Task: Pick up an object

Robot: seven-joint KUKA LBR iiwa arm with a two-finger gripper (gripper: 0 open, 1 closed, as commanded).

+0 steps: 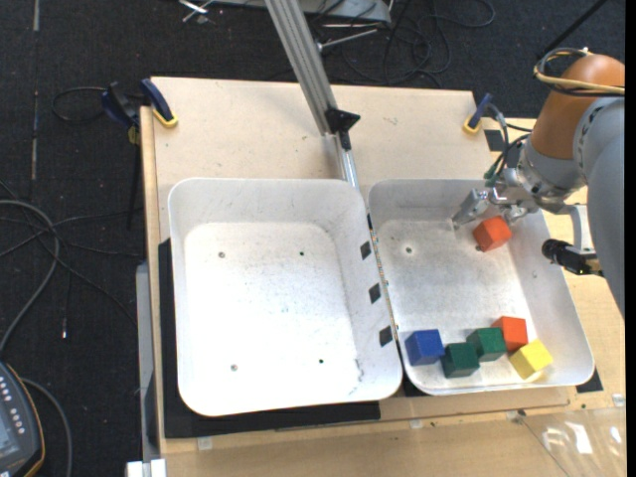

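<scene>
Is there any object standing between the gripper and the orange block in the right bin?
Nothing visible stands between them. The gripper is right above and beside the orange block near the far end of the right bin. The other blocks lie in a cluster at the near end, well apart.

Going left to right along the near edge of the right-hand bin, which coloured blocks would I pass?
Blue block → dark green block → green block → red block → yellow block. They lie clustered along the right bin's near wall. A separate orange block sits farther back, by the hand.
</scene>
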